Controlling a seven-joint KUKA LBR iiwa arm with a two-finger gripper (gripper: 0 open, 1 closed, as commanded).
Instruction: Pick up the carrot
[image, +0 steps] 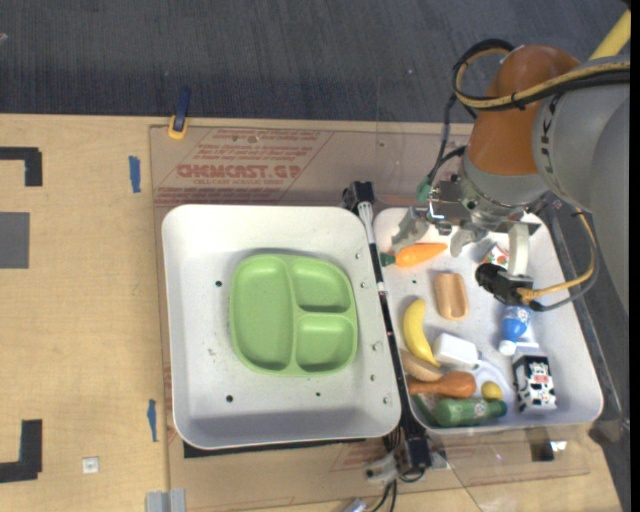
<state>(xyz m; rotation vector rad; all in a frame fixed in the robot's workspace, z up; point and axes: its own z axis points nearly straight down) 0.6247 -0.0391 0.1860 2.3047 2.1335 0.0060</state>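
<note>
The carrot (421, 255), orange with a small green tip at its left end, lies near the back left of the right bin (572, 330). My gripper (436, 236) hangs right over it, fingers spread apart, one grey finger (405, 229) by the carrot's left end and the other near its right end. The carrot shows just below and between them, lying on the bin floor. The jaws stand open, not closed on the carrot.
The right bin also holds a tan roll (450, 296), a banana (418, 334), a white block (457, 350), a blue bottle (514, 326), a black-and-white carton (535, 383) and green and brown items at the front. A green divided plate (295, 312) lies in the left bin (190, 300).
</note>
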